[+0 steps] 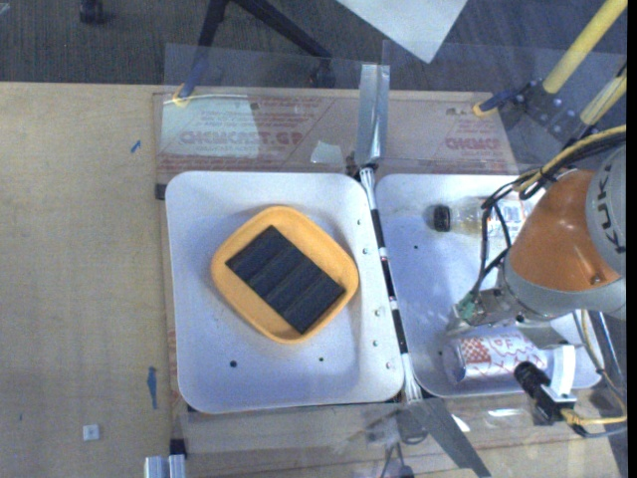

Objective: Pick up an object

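Left bin: yellow dish, centre frame.
Right bin: patterned can, lower right.
Gripper: grip state we cannot tell.
Advice: we centre over the can before descending.

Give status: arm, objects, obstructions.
Arm low over right bin, hiding the grasp. Red-patterned white can lying at near edge; clear bottle at far side. Left bin: yellow dish with black pad, untouched.

Grey arm reaching in from right, wrist angled downward
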You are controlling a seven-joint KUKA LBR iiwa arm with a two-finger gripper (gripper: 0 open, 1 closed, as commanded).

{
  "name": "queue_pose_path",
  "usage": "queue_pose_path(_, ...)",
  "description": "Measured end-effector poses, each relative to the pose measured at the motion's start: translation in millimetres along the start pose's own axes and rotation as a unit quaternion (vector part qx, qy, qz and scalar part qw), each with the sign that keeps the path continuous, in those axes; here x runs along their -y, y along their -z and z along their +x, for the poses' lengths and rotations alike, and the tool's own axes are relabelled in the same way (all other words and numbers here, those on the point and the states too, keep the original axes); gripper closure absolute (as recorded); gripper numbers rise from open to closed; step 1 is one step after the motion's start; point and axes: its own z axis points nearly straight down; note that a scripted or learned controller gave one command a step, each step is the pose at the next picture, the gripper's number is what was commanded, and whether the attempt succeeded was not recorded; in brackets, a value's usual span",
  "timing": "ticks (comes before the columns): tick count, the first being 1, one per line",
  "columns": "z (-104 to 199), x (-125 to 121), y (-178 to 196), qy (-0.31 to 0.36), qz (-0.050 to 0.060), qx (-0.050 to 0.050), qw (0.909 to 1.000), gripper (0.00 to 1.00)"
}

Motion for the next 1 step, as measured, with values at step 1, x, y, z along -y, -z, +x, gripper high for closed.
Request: queue_pose_path(1, 0.9, -12.9, 191.8, -0.043, 0.004, 0.001, 0.9991, 1.0)
